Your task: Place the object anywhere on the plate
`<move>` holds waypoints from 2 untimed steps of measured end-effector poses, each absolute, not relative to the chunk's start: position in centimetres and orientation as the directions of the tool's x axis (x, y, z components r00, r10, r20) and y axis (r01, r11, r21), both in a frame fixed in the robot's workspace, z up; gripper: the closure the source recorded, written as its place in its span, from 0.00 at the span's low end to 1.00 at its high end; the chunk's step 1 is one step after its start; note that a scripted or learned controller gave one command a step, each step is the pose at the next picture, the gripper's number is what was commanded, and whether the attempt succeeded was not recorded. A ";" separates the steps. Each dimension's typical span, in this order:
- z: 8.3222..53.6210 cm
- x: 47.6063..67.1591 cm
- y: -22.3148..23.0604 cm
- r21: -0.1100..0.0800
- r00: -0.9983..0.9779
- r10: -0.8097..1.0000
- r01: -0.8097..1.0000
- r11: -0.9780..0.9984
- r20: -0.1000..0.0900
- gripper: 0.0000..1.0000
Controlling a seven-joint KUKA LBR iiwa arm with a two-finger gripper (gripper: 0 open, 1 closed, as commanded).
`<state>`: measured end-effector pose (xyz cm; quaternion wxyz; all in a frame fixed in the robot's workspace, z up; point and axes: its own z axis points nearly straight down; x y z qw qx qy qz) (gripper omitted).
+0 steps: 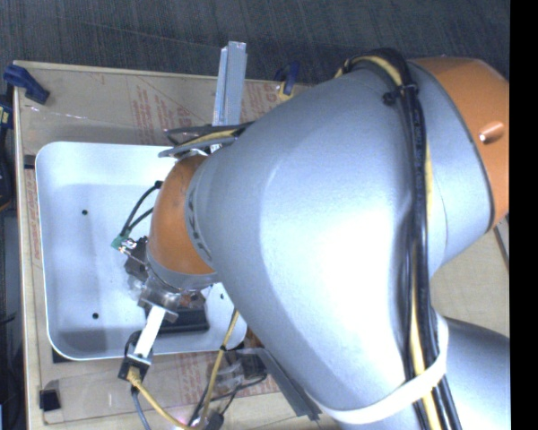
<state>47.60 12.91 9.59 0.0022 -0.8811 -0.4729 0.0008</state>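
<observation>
Grey metal of the arm (341,240) covers most of what you see, so the task's object cannot be named with certainty. Under the orange band (175,231), at the low end of the wrist, sits the gripper (164,301); you cannot tell if it is spread or pressed together, because the wrist hides it. Just beside the gripper, at its 4 o'clock, a dark flat piece (186,322) lies on the floor of the left bin (72,240), near the bin's 5 o'clock corner. Its long axis runs about from 9 to 3 o'clock, and it looks black and low, with no clear details. Whether this is the object or a part of the tool, you cannot tell, and nothing shows it as held. A slim white bar (149,334) stretches from the gripper towards 7 o'clock and crosses the bin's near wall. At 3 o'clock from the dark piece a white rounded rim (226,322), maybe the plate, comes out from under the arm.
</observation>
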 end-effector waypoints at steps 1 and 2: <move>19.1 49.0 8.8 -0.004 0.532 0.847 0.846 -0.532 -0.001 1.00; 20.4 47.6 9.8 -0.003 0.591 0.806 0.806 -0.591 -0.002 1.00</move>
